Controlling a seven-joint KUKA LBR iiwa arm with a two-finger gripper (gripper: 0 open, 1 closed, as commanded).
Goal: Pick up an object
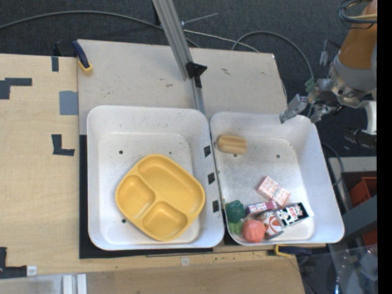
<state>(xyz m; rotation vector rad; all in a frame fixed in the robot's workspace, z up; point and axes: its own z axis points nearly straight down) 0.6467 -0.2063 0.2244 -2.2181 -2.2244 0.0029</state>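
The right bin [306, 141] holds a tan bread-like piece [232, 144] near its far left. A pink patterned packet [273, 190] lies further toward the front. At the front edge sit a green item [234, 211], a red-pink round item [253, 229] and a black-and-white carton [286, 215]. My gripper [300, 108] hangs over the bin's far right corner, above the rim and apart from all objects. Nothing shows between its fingers.
The left bin [98, 127] holds a yellow divided tray [160, 196]. A metal pole [177, 38] slants up from between the bins at the back. Cables run across the dark floor behind the bench. A blue-and-yellow clamp [81, 56] sits at the back left.
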